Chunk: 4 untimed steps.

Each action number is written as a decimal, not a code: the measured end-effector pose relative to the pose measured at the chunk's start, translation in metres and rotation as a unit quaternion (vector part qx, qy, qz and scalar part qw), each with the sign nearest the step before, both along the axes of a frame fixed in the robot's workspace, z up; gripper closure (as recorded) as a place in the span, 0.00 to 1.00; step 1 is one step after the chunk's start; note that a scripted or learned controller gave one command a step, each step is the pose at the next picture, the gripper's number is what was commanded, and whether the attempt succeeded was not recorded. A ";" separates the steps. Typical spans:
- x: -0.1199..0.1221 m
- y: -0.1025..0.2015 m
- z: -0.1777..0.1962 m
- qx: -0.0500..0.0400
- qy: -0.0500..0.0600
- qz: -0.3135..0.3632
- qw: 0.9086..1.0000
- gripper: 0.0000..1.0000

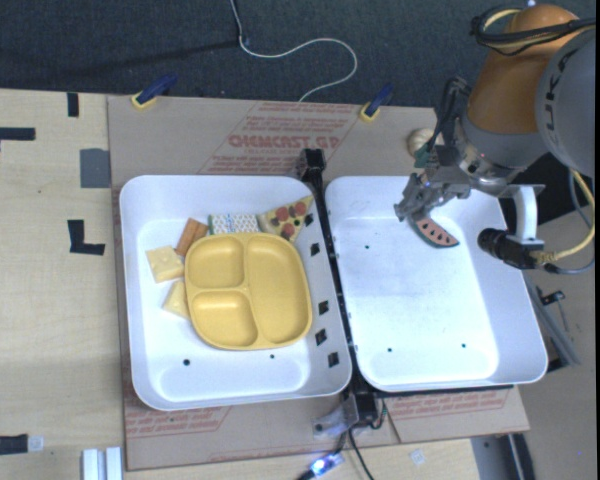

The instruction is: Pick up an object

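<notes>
In the right bin [500, 348], the gripper [416, 206] hovers at the far side beside a watermelon-slice toy [438, 233], finger spread impossible to tell; the piece looks light, rigid and thin, best pinched across its flat faces
</notes>
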<state>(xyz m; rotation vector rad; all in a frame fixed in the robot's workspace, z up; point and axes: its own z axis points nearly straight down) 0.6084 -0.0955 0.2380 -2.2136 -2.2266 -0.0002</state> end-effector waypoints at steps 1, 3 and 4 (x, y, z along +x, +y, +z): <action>-0.007 0.046 -0.018 0.000 0.001 0.000 1.000 1.00; -0.011 0.078 -0.005 0.000 0.000 -0.002 1.000 1.00; -0.010 0.078 -0.024 -0.001 0.001 -0.002 1.000 1.00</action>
